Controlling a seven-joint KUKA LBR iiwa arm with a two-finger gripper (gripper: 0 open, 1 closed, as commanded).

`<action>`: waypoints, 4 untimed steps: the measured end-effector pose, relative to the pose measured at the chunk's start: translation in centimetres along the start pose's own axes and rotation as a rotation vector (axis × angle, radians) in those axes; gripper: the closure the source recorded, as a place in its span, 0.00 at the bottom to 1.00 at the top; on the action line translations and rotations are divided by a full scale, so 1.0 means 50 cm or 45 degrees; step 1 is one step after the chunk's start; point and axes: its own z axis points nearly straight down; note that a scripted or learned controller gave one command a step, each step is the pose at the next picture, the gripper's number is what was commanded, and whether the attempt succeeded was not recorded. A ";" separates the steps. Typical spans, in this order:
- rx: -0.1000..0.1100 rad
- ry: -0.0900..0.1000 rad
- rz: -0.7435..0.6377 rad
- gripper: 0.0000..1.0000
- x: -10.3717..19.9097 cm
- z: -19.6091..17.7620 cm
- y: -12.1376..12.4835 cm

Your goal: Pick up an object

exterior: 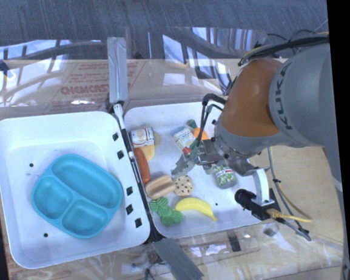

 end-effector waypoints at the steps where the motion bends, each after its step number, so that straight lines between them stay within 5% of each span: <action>1: -0.007 -0.001 0.084 0.00 -0.053 0.224 -0.023; 2: -0.004 -0.001 0.187 0.00 -0.055 0.224 0.103; 3: -0.002 0.006 0.112 0.00 -0.143 0.223 0.002; 4: -0.002 0.003 0.106 1.00 -0.145 0.203 0.003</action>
